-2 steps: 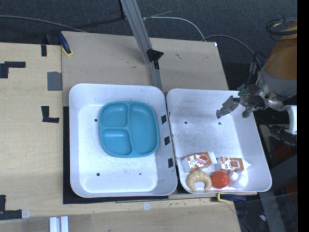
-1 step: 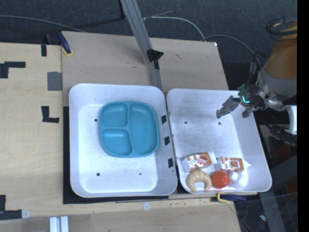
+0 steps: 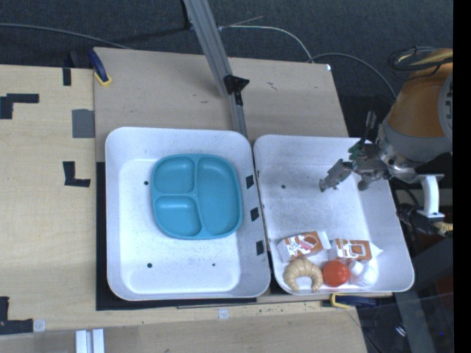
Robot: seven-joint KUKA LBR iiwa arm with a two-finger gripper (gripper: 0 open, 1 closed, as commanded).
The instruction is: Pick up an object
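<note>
Gripper point(image 3: 344, 173) hangs over right bin's point(image 3: 309, 160) far part, fingers spread, grasping nothing. Croissant point(image 3: 303, 273), tomato point(image 3: 335, 273), packets point(image 3: 303, 244) crowd near corner: risk of wall collision or a two-item grab.

The right bin point(image 3: 294, 164) is bare except near its front edge, where the croissant point(image 3: 303, 273), tomato point(image 3: 335, 273) and packets point(image 3: 303, 244) crowd.

You've got even, soft overhead light, no hard glare. White bins point(image 3: 184, 282) read bright w/ a bluish cast; floor point(image 3: 44, 6) up top goes dark. Faint shadow under the pincer point(image 3: 346, 173). Whole pic's low-res, slightly soft, small detail smeared.
</note>
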